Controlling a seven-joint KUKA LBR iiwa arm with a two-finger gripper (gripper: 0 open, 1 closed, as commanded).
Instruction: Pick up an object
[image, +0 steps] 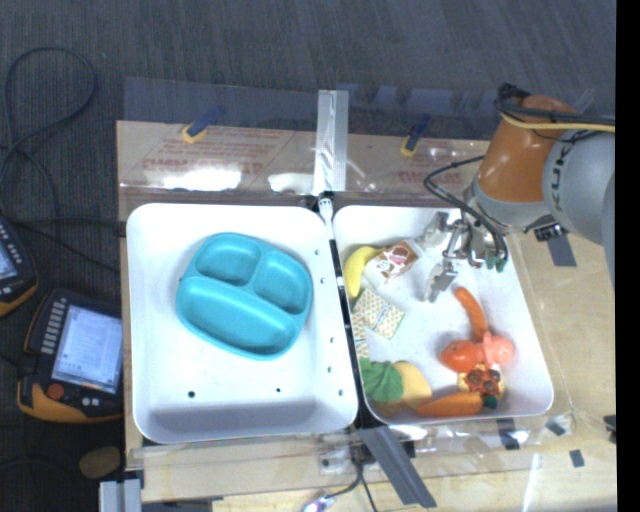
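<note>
- The surface (560, 330), a pale bench, runs under everything, and its front edge sits nearest the camera, with a clear sheet and tape marks along it
- The left bin (150, 400), white and shallow, takes up the left half of the bench
- The right bin (525, 310), also white, stands just beside it, the two rims touching along the middle
- The grey arm (585, 185) comes in from the right, with its orange band (515, 160) above the wrist, over the back right corner of the right bin
- A blue divided plate (245, 292) lies in the left bin, towards its back, with three compartments
- The claw (447, 275) hangs over the back of the right bin, its fingers (437, 285) pointing down and a little apart, with nothing between them
- An orange carrot (472, 310) lies just to the right of the claw's tips, slanting towards the front
- A second carrot (450, 404) lies along the bin's front wall
- A yellow banana (356, 268) rests against the left wall of the right bin
- A small packet with a red and white print (397, 260) lies just beside the banana
- A patterned paper square (380, 315) sits in front of the banana
- A green leafy toy (378, 380) and a yellow fruit (412, 380) touch each other at the front left
- A red tomato (462, 354) sits beside a pink piece (497, 349)
</note>
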